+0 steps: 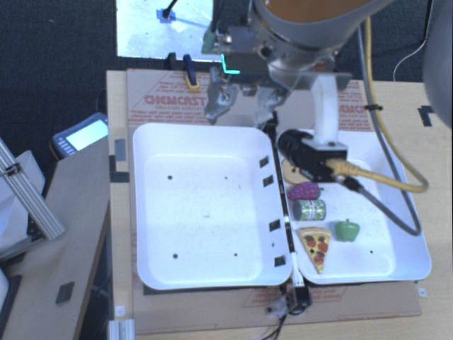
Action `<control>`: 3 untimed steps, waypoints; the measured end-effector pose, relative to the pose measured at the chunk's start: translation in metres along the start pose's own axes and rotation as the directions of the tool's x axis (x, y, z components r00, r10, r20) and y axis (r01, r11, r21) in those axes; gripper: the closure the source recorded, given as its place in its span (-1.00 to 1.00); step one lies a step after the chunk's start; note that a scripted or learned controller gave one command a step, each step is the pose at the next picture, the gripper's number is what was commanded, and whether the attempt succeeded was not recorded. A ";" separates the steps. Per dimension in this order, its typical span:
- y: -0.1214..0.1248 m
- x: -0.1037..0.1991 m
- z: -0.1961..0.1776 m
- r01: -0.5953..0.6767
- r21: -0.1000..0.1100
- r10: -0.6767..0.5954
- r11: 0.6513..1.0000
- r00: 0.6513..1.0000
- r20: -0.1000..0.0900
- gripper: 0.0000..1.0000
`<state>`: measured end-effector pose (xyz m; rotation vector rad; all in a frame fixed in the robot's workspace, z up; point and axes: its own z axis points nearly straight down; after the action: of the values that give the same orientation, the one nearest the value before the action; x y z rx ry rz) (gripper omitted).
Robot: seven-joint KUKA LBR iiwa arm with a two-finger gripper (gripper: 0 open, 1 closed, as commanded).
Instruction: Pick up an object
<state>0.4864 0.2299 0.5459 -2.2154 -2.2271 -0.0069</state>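
The left bin (205,211) is a shallow white tray whose bare floor shows a few dark specks. Above its far rim hangs the gripper (239,107), its two metal fingers (218,105) spread apart with nothing between them, over the cardboard sheet (163,99) beneath the bins. Just past the dividing rims lies the right bin (396,257). At its near-left part, from far to near, sit a purple grape bunch (306,190), a small green can (310,210) on its side, and a toy pizza slice (316,246). A green pepper (346,229) rests just right of the can. A black camera mount (311,156) with cables overhangs that bin's far side.
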 end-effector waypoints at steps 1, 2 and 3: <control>0.000 0.000 -0.012 0.002 -0.003 -0.002 1.000 1.000 -0.002 1.00; 0.017 0.005 0.013 -0.004 0.003 0.004 1.000 1.000 0.004 1.00; 0.016 0.004 0.011 -0.004 0.002 0.004 1.000 1.000 0.003 -1.00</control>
<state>0.5029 0.2343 0.5347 -2.2206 -2.2228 -0.0013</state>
